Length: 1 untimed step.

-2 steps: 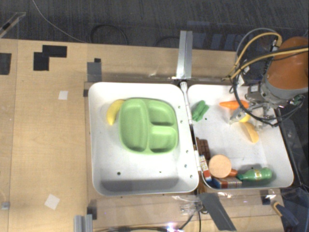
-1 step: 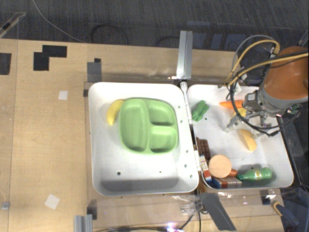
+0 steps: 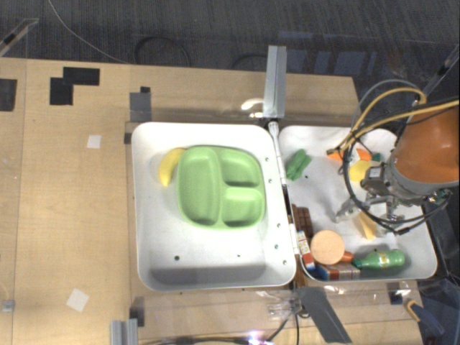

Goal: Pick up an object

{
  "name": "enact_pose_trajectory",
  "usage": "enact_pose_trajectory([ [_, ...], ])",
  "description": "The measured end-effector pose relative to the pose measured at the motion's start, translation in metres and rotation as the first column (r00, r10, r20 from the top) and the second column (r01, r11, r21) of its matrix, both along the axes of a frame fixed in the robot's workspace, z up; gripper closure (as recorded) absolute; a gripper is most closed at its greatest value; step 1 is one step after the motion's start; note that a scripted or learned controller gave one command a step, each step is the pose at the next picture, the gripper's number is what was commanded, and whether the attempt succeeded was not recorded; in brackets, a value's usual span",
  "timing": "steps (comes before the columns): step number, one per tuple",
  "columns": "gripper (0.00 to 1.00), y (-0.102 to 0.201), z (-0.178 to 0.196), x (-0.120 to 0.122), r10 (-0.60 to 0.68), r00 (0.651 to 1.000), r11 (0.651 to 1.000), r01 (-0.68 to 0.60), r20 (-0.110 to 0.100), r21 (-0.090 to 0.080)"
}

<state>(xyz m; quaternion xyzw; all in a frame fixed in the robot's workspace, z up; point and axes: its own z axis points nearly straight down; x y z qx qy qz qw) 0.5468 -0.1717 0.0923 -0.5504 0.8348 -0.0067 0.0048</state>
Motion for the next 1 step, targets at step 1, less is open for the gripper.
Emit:
enact_pose_trajectory([
  [1, 0.00, 0.0052, -0.0035, 0.0933, 0.155, 0.988, 0.988, -0.155, -0.005, 0.006],
])
